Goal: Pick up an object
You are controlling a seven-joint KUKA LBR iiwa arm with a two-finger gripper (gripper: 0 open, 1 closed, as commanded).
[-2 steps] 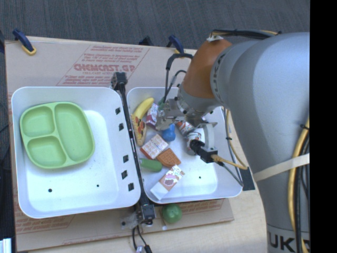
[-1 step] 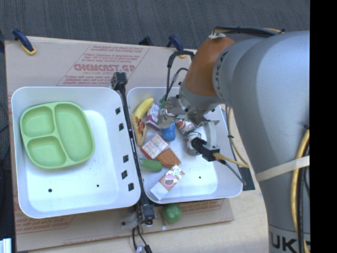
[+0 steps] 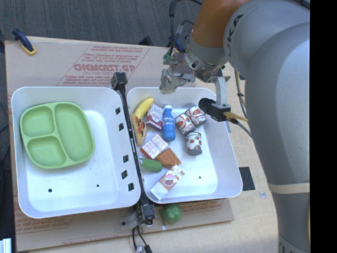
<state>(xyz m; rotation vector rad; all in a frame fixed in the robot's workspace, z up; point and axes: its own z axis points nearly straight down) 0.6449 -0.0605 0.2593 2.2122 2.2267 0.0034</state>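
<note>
objects (image 3: 167, 136) | small toy foods, cans, blue bottle | heaped | right bin (image 3: 221, 167)

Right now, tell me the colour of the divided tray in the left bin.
Light green; the tray shows clearly in the camera view.

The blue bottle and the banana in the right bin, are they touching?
Apart. The camera view shows a red-and-white packet lying between the blue bottle and the banana, with white bin floor around them.

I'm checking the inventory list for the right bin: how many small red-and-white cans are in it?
3, all in the right bin: two cans side by side right of the blue bottle, at and, and a third just below them. More could be hidden under the pile.
</note>
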